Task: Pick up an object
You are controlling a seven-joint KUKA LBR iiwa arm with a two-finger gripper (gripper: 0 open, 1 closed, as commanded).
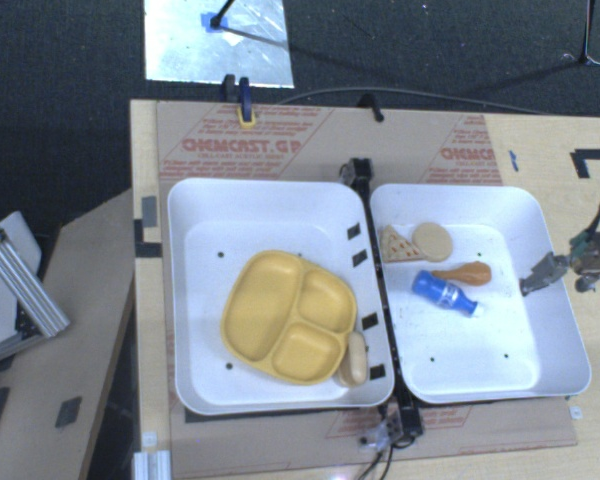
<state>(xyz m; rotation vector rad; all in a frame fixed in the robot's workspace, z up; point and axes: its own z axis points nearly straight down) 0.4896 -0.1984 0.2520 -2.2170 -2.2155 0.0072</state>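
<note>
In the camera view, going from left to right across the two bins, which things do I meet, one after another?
Yellow divided tray → pale bread roll → cracker wedge → round biscuit → blue bottle → orange drumstick → gripper at the right bin's edge.

Two white bins: left bin (pixel 190 298), right bin (pixel 550 348). One yellow divided tray (pixel 280 313); one tan bread roll (pixel 355 358); one round cracker (pixel 432 240); one wedge-shaped slice (pixel 397 246); one drumstick (pixel 465 274); one blue bottle (pixel 443 293).
</note>
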